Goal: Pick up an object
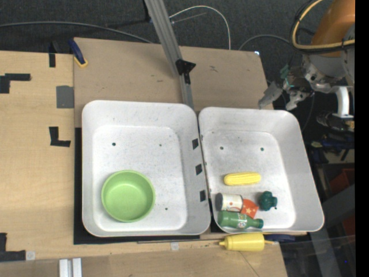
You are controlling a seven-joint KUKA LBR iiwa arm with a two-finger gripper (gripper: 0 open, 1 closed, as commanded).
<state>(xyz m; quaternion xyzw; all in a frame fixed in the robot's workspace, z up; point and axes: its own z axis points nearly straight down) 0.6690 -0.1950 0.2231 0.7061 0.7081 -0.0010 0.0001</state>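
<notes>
From my station I see two shallow white bins, speckled with dark flecks, side by side on the tan tabletop [144, 68]. The left bin [138, 114] holds a round, smooth green bowl [128, 195] near its front corner. The right bin [288, 149] holds a yellow corn cob [242, 179], knobbly and oblong, a small white-and-red can [229, 201] lying on its side, an orange piece [250, 208], a dark teal lump [267, 201] and a green bottle [240, 221]. A yellow bottle [245, 242] lies on the tabletop just outside that bin's front rim. The pincer [282, 92] hangs beyond the right bin's far corner, touching nothing; I cannot tell how it is set.
</notes>
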